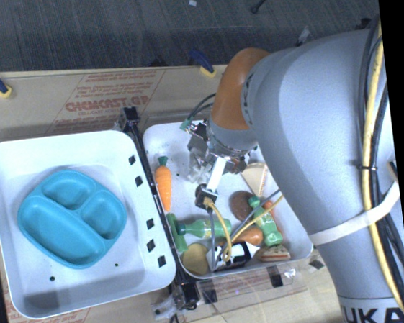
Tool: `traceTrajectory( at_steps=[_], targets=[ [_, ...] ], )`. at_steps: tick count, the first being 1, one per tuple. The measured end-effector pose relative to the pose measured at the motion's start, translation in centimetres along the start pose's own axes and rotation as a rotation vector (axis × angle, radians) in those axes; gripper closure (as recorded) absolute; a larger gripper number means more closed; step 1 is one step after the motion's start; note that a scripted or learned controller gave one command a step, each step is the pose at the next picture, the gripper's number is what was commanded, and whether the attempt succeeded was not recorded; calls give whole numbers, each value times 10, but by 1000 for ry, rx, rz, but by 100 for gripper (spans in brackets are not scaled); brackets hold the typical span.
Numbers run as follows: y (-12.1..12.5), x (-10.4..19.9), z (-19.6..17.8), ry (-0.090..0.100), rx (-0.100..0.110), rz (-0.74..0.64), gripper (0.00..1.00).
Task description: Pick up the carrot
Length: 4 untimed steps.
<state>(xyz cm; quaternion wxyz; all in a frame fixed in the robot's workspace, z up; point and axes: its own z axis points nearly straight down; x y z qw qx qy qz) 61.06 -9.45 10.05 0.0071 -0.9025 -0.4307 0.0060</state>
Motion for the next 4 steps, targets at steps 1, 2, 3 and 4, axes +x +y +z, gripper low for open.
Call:
traceTrajectory(
  at_steps=[1,2,3,4],
  targets=[
    [-101,7,-91,0,-9,-243,100],
    [-148,67,-88,0,-11,-122,100],
    [-148,67,-98,-5,-6,-129,100],
    [-149,67,-107,-9,1,-137,100]
  ],
)
